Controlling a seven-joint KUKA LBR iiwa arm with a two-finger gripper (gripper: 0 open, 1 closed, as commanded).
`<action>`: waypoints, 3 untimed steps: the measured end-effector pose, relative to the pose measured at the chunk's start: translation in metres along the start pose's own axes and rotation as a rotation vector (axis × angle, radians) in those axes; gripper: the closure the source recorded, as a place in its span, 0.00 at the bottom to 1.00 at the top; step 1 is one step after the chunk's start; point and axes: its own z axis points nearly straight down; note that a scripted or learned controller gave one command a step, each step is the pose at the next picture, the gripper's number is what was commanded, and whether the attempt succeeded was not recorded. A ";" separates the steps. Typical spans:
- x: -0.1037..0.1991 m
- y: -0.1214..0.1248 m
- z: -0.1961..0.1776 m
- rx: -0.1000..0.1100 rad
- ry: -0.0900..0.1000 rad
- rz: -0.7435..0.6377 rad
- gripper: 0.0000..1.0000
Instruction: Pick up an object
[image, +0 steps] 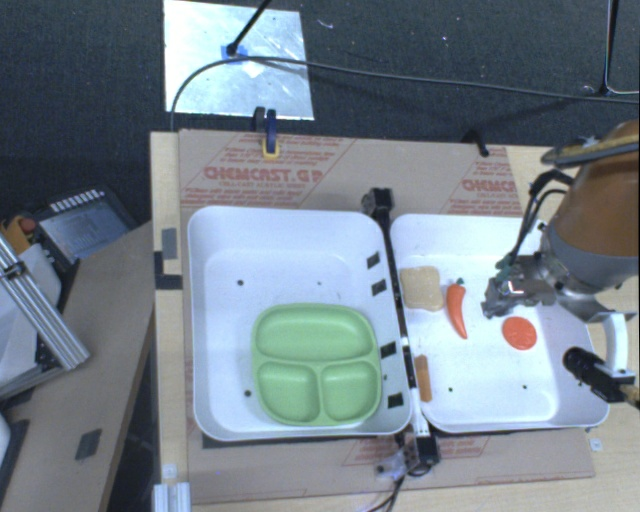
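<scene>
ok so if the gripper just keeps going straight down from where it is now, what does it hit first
Probably the bare white floor of the right bin, just beside the orange-red disc. The gripper hangs up and left of the disc, though depth is hard to judge.

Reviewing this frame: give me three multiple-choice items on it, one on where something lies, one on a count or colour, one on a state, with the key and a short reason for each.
1. Where does the green divided plate lie?
A. In the left bin
B. In the right bin
C. On the cardboard outside both bins

2. How many compartments does that plate have?
A. Two
B. Three
C. Five

3. How does the tool stand relative to the orange carrot?
A. It grips the carrot
B. It is apart from the carrot, nearer the red-orange disc
C. It presses the carrot against the plate

Key:
1 A: the plate sits inside the left bin, toward its near edge.
2 B: one long section above two smaller ones.
3 B: bare floor of the right bin separates them; the carrot lies free beside the beige block.
</scene>
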 end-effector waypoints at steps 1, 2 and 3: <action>0.000 0.002 -0.054 -0.001 0.000 0.000 1.00; 0.057 0.013 -0.039 0.006 0.003 -0.005 1.00; 0.110 0.017 -0.016 0.008 0.003 -0.005 1.00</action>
